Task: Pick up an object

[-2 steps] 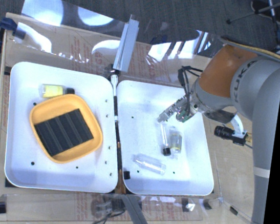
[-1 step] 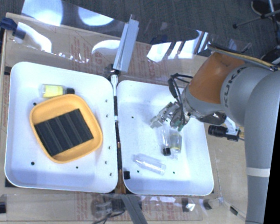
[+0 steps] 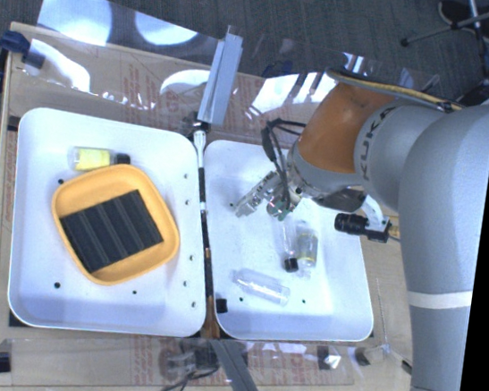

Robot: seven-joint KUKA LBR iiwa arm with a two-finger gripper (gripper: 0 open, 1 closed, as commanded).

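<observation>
The bench (image 3: pixel 113 357) bore two white bins: one (image 3: pixel 25 277) at nine o'clock, one (image 3: pixel 336 311) at three.

**Arm over the right bin, gripper low among clear items**

The grey arm with its orange band (image 3: pixel 340 127) reaches in from the right, and its two-finger gripper (image 3: pixel 258 198) hangs low over the upper part of the shallow white right bin (image 3: pixel 336 316). Just beside the gripper lies a small clear bottle with a dark cap (image 3: pixel 301 246). Nearer the front edge rests a clear plastic tube (image 3: pixel 261 285).

The shallow white left bin (image 3: pixel 25 277) holds a yellow-orange squarish dish with a dark ribbed insert (image 3: pixel 114 221). A small yellow cylinder with a dark end (image 3: pixel 93 158) lies just behind the dish.
</observation>
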